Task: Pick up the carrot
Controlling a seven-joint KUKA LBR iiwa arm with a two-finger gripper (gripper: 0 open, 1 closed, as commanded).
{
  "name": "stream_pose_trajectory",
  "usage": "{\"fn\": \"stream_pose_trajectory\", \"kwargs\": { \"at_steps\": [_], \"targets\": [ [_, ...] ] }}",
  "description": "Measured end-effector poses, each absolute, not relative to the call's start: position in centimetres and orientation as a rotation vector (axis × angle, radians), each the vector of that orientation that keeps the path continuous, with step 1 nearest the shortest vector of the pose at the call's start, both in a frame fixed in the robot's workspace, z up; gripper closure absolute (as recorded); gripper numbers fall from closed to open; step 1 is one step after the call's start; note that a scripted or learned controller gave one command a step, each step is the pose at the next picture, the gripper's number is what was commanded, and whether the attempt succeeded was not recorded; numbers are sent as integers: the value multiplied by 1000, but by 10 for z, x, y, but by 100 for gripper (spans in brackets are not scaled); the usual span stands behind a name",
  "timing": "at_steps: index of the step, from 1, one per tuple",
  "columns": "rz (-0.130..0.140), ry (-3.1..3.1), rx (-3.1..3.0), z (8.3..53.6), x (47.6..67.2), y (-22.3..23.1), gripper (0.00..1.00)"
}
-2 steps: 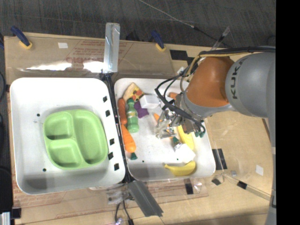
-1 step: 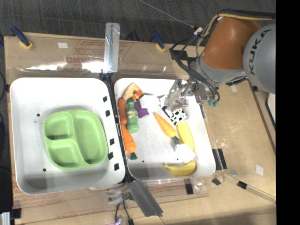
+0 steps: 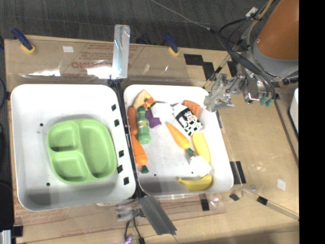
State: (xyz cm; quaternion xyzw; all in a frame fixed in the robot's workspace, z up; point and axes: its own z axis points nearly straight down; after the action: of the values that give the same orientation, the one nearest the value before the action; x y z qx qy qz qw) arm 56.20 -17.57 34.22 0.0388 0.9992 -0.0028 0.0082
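my end effector [image 3: 219,96] hung over the right bin's [image 3: 223,151] upper right corner, holding nothing; i judged it staged there before reaching in; whether it was spread or pressed together i could not tell; the carrot [image 3: 178,134], orange and tapered, lay slantwise mid-bin beside the banana [image 3: 201,146].

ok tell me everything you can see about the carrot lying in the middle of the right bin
The small orange plastic-looking carrot is a smooth tapered cone lying flat on the floor of the shallow white right bin, slanting from upper left down to lower right. A bit of green top shows at its lower end, by the yellow oblong toy. The black-and-white patterned carton lies just beside its upper right. Nothing grips it.
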Motion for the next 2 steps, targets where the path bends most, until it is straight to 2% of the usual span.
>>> {"fn": "stream_pose_trajectory", "kwargs": {
  "at_steps": [1, 2],
  "targets": [
    [0, 3134, -231, 266, 541, -204, 100],
    [-8, 3044, -752, 348, 533, -210, 100]
  ]
}}
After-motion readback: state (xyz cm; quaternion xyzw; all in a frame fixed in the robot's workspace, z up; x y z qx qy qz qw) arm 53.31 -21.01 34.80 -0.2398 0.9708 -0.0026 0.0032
